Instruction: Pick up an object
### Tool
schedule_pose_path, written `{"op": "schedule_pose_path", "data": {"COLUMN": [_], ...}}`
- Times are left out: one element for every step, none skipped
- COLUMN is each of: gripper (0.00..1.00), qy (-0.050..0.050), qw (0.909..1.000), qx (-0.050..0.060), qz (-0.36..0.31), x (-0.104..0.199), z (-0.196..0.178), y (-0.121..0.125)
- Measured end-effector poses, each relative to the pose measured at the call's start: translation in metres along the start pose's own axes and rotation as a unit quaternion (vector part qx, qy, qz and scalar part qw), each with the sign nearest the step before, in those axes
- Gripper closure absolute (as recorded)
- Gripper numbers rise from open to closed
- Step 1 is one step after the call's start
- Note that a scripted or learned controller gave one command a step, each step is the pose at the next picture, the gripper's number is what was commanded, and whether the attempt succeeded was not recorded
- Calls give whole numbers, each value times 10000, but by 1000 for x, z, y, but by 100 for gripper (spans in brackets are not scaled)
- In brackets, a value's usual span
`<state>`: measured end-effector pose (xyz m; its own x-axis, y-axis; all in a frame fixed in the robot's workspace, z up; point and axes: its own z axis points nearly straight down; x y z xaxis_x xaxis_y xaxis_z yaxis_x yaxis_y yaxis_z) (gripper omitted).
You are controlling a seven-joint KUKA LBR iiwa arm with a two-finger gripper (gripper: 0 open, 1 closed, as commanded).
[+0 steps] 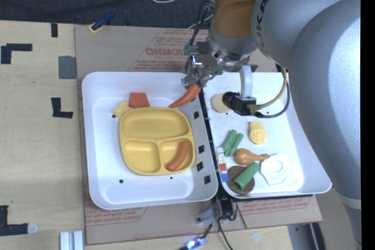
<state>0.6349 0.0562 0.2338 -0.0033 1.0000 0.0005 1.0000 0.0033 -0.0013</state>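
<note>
Foreground, lower right of the frame: the right bin holds a cluster of toy foods. A brown round piece lies nearest the lower edge with a green pod across it, a fried egg just beside them, a drumstick above, then a pair of green beans and a corn cob.

Lower centre: the left bin bears a yellow divided plate. A sausage lies in the plate's lower right compartment. An orange-red block and a pale yellow piece touch the plate's upper left rim.

Mid-frame, at the wall between the bins: a carrot hangs tilted, its thick end up at the gripper, its tip pointing down-left over the left bin's upper right corner. The fingers appear closed on the thick end, though the contact itself is small and partly shadowed.

Behind it, a tan disc lies in the right bin beside a black fitting on the arm, which fills the upper right.

Risk, as judged: the hold looks to be near one end, so the carrot's weight could pivot it and let it slip free. A fast swing would worsen this. Dropped here, it could land on the dividing wall or strike the plate's rim.
</note>
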Motion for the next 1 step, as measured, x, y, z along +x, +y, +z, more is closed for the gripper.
{"op": "schedule_pose_path", "data": {"gripper": [100], "qy": [-11], "qw": [10000], "qx": [13], "qz": [10], "x": [-1], "z": [21], "y": [-5]}}
